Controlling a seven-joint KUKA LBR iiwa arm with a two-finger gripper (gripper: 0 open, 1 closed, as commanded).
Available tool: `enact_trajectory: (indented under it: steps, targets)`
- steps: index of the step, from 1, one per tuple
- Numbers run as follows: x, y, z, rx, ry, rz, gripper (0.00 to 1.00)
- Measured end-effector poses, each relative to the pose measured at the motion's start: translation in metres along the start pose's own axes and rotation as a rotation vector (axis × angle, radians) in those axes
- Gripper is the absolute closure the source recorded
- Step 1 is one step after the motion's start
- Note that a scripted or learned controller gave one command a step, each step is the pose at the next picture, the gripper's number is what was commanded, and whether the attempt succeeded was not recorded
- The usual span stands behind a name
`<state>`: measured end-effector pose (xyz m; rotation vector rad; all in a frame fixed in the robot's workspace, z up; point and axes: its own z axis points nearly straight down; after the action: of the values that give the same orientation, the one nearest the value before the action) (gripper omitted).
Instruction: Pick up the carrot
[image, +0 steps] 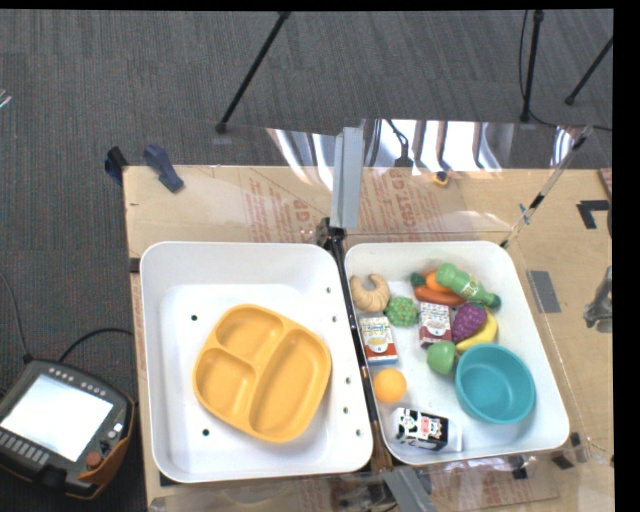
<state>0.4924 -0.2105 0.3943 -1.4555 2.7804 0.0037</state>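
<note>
Right bin (556, 400), near edge: a black-and-white milk carton (426, 428) is lying on its side. Just beyond it an orange ball (389, 385) is sitting at the bin's left side, and a teal bowl (494, 383) is resting right of the carton. Going farther in, a small juice box (378, 338) is lying beyond the ball, a green pear-like piece (441, 357) is touching the bowl's far-left rim, and a second small carton (435, 322) is lying next to purple grapes (468, 322) with a banana (480, 337) curving under them. A green broccoli-like piece (402, 310) is sitting between the two cartons. A croissant (371, 291) is lying at the far left.

The carrot (439, 294) is lying at the far middle of the right bin, tucked under a green vegetable (465, 284), touching it.

Left bin (170, 265): a yellow divided tray (263, 371) is sitting in the middle.

Both bins are resting on the cardboard-covered counter (210, 205). Tool state: cannot tell from this view.
</note>
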Motion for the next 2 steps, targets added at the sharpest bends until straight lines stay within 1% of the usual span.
enact_trajectory:
  steps: [1,2]
  targets:
    - [0.011,0.013,0.095,-0.011,0.003,0.086,1.00]
    - [0.006,0.007,0.029,0.000,0.000,-0.134,1.00]
